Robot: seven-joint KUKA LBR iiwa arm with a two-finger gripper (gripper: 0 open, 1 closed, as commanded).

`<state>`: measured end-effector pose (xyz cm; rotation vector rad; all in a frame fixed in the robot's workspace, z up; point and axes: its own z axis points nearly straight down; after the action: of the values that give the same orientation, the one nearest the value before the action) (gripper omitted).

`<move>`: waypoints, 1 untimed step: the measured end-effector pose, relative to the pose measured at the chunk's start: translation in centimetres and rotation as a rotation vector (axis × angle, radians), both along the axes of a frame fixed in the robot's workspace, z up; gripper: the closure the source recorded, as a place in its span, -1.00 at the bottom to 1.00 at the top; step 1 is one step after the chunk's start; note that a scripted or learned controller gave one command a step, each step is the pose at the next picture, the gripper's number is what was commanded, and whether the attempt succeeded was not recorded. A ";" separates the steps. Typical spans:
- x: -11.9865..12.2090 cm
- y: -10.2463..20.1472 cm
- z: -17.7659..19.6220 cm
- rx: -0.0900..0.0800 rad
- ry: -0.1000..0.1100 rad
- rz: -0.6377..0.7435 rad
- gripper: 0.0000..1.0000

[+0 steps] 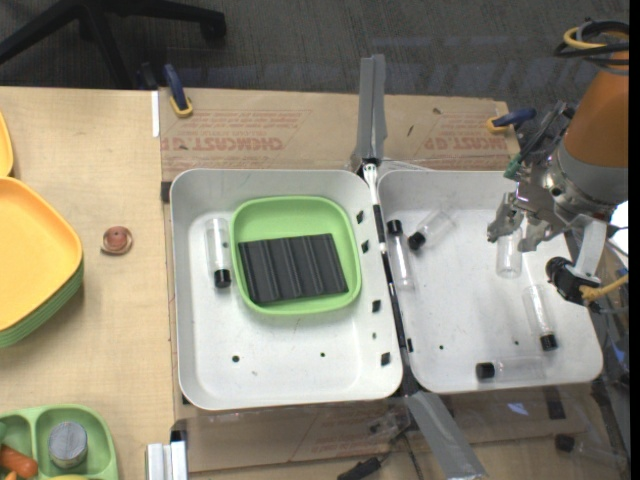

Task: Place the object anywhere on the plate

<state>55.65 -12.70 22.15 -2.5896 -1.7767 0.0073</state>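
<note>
While the end effector (512,240) grips a clear vial (508,256) over the right bin (450,358), a green plate (295,256) sits in the left bin (280,378).

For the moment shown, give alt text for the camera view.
The gripper hangs over the right bin, among scattered clear tubes with black caps. In the left bin, a green plate bears a dark ridged block, with another tube beside it.
</note>
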 end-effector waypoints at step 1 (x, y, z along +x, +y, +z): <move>0.0 0.0 0.0 0.000 0.000 0.000 -1.00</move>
<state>55.65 -12.71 22.16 -2.5900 -1.7762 0.0069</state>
